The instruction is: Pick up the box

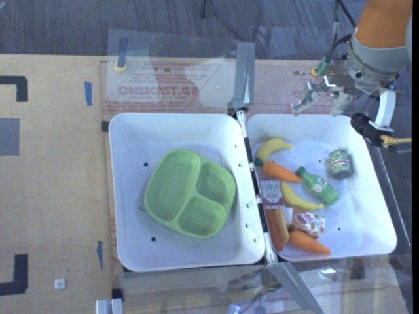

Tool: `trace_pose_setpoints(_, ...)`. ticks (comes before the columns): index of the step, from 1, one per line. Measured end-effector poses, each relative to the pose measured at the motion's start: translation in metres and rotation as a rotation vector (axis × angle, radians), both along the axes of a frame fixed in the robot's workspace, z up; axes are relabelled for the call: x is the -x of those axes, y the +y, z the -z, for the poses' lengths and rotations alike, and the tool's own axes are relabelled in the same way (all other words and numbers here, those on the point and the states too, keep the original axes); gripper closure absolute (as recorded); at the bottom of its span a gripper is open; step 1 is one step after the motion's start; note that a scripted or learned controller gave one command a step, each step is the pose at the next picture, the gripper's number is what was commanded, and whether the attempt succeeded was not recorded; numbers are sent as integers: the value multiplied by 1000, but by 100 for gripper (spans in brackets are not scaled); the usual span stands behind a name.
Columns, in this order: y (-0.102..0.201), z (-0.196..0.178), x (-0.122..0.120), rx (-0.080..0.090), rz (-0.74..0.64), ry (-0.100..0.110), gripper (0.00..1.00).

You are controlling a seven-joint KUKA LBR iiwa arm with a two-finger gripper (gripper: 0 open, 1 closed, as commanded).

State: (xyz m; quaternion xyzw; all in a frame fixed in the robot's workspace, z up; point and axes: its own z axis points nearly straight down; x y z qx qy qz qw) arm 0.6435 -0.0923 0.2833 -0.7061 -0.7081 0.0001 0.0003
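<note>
Hovering over right bin's far edge, metal two-finger gripper spread, empty; small flat white-red cardboard box at left wall looks light, stiff; pinch its long sides.

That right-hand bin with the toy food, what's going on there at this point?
A KUKA arm reaches in from the right, its gripper hovering above the far edge of the right bin, holding nothing visible. The box, a small flat carton, lies against the bin's left wall among two bananas, two carrots, a green bottle and a can. Nothing has been picked yet. The left bin holds a green divided plate.
</note>
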Motion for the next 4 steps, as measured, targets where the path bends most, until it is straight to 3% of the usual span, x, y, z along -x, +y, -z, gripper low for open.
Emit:
trace_pose_setpoints(1, -21, 135, 25, 0, -81, -2, 0)
trace_pose_setpoints(2, -101, 195, 98, 3, 13, -7, 0)
trace_pose_setpoints(3, -103, 196, 29, -1, -180, 11, 0)
trace_pose_setpoints(4, -106, 184, 27, 6, -176, -1, 100)
